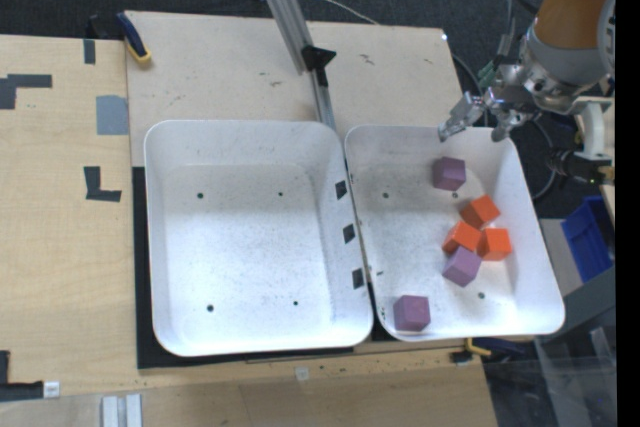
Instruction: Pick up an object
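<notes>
The wooden bench [60,215] took up most of the view, with grey and black tape patches on its left part and a lighter board under the bins. On it sat two shallow white bins side by side. The left bin [170,245] showed a speckled floor with a few dark dots. The right bin [400,165] held all the blocks. A slanted aluminium rail [285,0] ran down from the top of the view to the gap between the two bins, with a black bracket part-way down.

The grey arm [575,15], with its orange band, reached in from the right and stopped above the far right corner of the right bin. Its gripper [468,120] hung over the far rim; its fingers looked parted with nothing between them.

Six small blocks lay in the right bin. A purple block [449,174] sat nearest the gripper, apart from it. Below it, three orange blocks [480,227] clustered together, touching or nearly so, with a second purple block [462,267] against their near side. A third purple block [411,312] lay alone by the near rim, close to the divider. A blue-and-yellow clamp [133,38] rested at the board's far left corner.
</notes>
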